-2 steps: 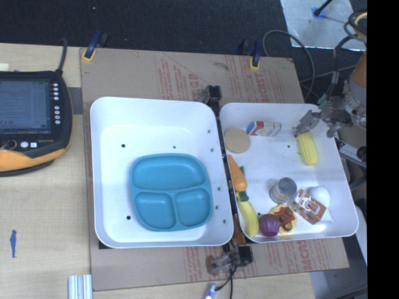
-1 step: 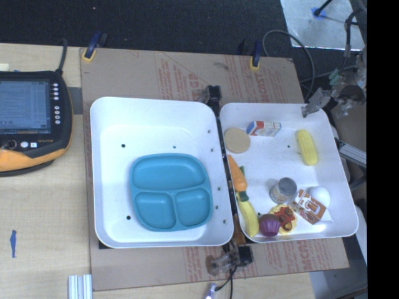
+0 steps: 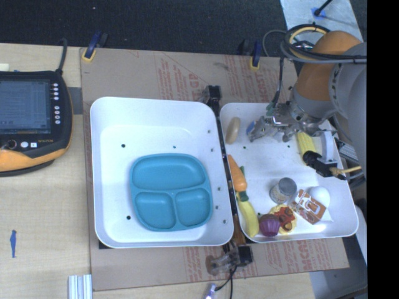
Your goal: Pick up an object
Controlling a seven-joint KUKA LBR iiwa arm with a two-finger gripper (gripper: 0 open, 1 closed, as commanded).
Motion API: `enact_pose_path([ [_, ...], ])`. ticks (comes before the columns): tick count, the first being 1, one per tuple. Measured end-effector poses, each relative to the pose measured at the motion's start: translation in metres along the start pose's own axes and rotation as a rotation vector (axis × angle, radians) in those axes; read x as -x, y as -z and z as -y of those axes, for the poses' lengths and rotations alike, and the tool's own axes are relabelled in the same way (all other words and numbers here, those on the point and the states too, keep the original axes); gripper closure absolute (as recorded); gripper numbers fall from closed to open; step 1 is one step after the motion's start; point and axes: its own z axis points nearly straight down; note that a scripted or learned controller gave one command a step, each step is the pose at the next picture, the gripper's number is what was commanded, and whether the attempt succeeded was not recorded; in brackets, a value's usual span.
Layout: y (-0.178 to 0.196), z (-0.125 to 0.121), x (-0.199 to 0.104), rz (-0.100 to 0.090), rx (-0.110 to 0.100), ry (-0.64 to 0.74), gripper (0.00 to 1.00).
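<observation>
Bench (image 3: 50, 217) is pale wood with a cardboard sheet (image 3: 156, 73) under both bins. Black floor behind; a teach pendant (image 3: 31, 120) sits far left. Gripper (image 3: 269, 128) state unclear.

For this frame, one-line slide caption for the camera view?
Gripper hovers over the right bin of toy food; a blue divided plate sits in the left bin.

The grey arm (image 3: 349, 98) reached in from the right, its orange band (image 3: 324, 67) sitting just above the wrist and cables looping over the top. The wrist bent down and leftward, and the gripper (image 3: 265, 129) hung low at the end of it, pointing toward the left.
</observation>
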Motion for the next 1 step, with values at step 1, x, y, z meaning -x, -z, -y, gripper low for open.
enact_pose_path([
  [1,0.0812,0.0629,0.0747,0.003,0.005,-0.003,0.00],
])
